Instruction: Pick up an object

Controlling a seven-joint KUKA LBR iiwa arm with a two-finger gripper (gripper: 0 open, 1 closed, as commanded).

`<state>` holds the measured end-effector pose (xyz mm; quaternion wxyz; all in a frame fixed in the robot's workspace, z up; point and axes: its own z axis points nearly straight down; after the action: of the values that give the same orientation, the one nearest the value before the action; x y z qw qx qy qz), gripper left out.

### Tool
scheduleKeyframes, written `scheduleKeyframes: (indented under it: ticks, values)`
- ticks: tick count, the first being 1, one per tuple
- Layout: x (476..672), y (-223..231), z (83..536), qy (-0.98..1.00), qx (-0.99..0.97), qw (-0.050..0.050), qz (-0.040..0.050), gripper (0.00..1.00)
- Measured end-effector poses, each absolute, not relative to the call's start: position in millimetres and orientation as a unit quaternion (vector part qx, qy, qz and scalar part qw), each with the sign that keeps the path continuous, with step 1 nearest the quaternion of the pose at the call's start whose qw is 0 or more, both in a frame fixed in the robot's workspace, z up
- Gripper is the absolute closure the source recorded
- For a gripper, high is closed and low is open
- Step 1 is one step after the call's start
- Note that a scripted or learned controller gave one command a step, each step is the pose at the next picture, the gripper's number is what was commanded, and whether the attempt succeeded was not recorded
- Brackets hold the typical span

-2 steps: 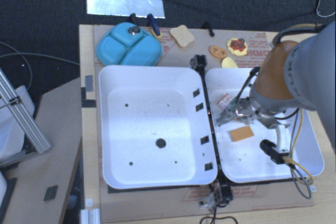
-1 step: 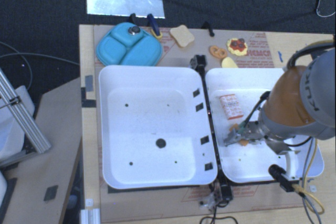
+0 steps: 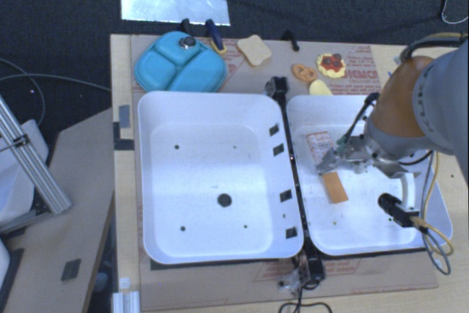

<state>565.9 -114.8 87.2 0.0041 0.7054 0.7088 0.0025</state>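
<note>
Orange block (image 3: 335,188) is lying flat in the right bin (image 3: 366,238), jaws (image 3: 331,162) hovering just above its upper end, opening not discernible; recommend centring squarely over the block before descending and closing.

Tan cardboard-covered surface (image 3: 124,179) carries two shallow white plastic bins: one (image 3: 157,157) well left of the pincer (image 3: 327,163), one (image 3: 425,231) under it. Beyond the pincer, along the far edge: blue sectioned plastic plate (image 3: 179,64), tan toast slice (image 3: 254,50), brown pretzel (image 3: 303,72), round red-topped pastry (image 3: 331,64), pale yellow piece (image 3: 319,88).
</note>
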Motion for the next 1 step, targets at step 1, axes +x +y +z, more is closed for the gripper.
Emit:
scheduleKeyframes:
  ticks: [1]
  values:
    - [555.4, -95.8, 87.4, 0.709, 0.706, 0.006, 0.0023, 0.00]
